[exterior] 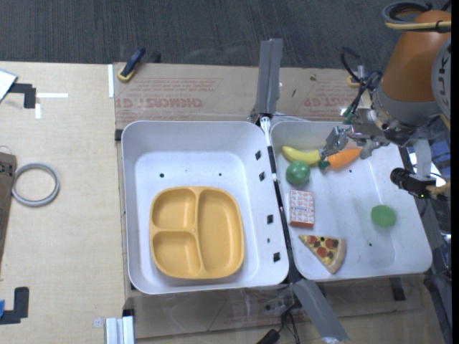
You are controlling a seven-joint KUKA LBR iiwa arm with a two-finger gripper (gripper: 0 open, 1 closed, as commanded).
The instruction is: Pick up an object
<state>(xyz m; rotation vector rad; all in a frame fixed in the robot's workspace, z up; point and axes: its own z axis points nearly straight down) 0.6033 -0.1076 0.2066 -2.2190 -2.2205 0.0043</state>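
Observation:
My gripper (338, 146) hangs over the far part of the right bin (401, 260), on the arm coming in from the right. An orange carrot (345, 158) lies right under its tip, touching or nearly touching it; I cannot make out a grasp. Just left of the carrot are a yellow banana (299, 154) and a green round fruit (297, 172). Further forward in the same bin lie a red-and-white box (301, 208), a pizza slice (324, 249) and a green ball (384, 216).
The left bin (136, 156) holds a yellow divided plate (197, 231). A grey post (269, 77) rises where the bins meet at the back. A tape roll (34, 184) lies on the bench at far left, and a blue clip (133, 63) at the back.

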